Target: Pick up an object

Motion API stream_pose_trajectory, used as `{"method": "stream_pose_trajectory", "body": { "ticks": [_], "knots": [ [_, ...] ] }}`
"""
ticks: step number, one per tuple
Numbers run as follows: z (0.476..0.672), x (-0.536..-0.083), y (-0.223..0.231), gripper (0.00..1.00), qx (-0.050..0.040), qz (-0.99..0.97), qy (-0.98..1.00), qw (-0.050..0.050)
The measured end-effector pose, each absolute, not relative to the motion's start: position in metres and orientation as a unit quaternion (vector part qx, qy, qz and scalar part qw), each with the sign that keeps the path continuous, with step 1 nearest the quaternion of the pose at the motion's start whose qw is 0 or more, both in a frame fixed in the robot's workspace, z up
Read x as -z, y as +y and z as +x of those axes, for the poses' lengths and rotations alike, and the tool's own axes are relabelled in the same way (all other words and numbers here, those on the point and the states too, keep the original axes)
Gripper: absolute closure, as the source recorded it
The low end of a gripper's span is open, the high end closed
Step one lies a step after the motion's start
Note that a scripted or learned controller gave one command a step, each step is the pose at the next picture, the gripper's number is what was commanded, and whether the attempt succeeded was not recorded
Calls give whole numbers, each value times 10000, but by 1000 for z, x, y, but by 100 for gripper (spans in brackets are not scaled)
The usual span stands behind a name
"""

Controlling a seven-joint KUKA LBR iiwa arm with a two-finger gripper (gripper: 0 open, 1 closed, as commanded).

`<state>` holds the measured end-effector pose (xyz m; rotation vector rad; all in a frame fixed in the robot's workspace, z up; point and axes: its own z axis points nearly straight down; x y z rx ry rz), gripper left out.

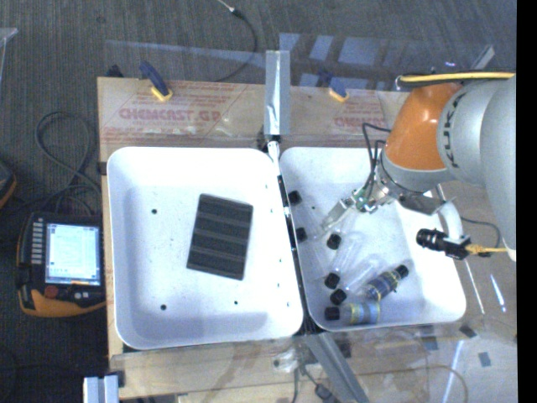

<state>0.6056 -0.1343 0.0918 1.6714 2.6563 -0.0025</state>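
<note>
- While the arm (457, 133) reaches in from your right, its grey body and orange band cover the right bin's (436, 305) far right corner, so you cannot see what lies under it.
- You find the jaws (362, 198) low over the upper middle of the right bin; whether they are open or closed cannot be told, since the tips blur into a clear object (337, 214) just beside them.
- Look lower in that bin: clear bottles with dark caps (373, 280) lie in a heap, their see-through bodies hard to separate against the white floor.
- Small black caps (334, 242) sit scattered near the bin's left wall.
- Over in the left bin (134, 309), you see a dark ribbed slab (221, 236) lying flat, well apart from the arm.
- Beside the bench (193, 112), a handheld pendant (60, 263) sits on the floor, its screen unreadable.
</note>
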Motion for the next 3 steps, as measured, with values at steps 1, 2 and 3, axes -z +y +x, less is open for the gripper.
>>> {"method": "stream_pose_trajectory", "body": {
  "ticks": [1,2,3],
  "knots": [
    [606,-100,-132,100,-13,5322,8466,4],
    [656,-182,-83,100,14,5880,8089,-5],
    [668,-231,-30,100,15,5919,8060,-7]
  ]
}}
